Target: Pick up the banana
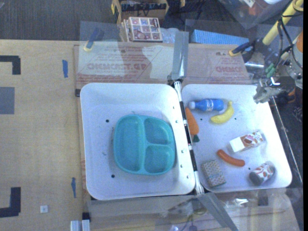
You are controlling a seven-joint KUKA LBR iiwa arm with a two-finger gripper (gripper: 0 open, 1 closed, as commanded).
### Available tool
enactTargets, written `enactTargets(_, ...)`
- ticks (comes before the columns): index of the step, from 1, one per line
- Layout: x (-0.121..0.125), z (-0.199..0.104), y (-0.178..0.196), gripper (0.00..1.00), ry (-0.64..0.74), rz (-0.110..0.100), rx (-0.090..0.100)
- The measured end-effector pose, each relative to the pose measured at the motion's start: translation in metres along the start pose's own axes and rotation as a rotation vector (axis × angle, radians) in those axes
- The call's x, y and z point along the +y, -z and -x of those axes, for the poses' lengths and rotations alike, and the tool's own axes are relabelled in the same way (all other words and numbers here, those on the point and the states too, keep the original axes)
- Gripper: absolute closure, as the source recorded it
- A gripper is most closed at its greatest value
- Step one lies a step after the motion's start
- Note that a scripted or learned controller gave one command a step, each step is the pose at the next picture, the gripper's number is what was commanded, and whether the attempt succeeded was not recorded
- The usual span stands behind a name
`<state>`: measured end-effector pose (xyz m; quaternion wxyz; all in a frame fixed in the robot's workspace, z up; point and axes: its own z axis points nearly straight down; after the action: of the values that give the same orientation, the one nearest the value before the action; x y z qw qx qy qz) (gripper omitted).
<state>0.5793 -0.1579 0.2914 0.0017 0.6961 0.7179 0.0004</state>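
Note:
The yellow banana point(223, 115) lies curved in the upper middle of the right bin point(274, 129), just below and right of a blue bottle point(208, 105) that it nearly touches. My gripper point(266, 90) hangs over the right bin's upper right corner, well to the right of the banana and slightly above it in the view. There is a clear gap of bin floor between them. The gripper is small and dark against the clutter behind it.
The right bin also holds an orange carrot point(192, 123) by the left wall, a small carton point(247, 141), a sausage point(230, 158), a can point(262, 173) and a brown block point(213, 173). A teal divided plate point(144, 144) sits in the left bin point(96, 109).

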Motion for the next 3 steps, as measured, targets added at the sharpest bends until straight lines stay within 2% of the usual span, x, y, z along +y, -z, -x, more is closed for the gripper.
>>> enactTargets(1, 0.0, 0.0, 0.0, 0.0, 0.0, 0.0, 0.0)
enactTargets(2, 0.08, -0.016, -0.111, 0.0, 0.135, 0.0, 0.001)
enactTargets(3, 0.063, 0.011, -0.205, 0.0, 0.226, 0.002, 0.0)
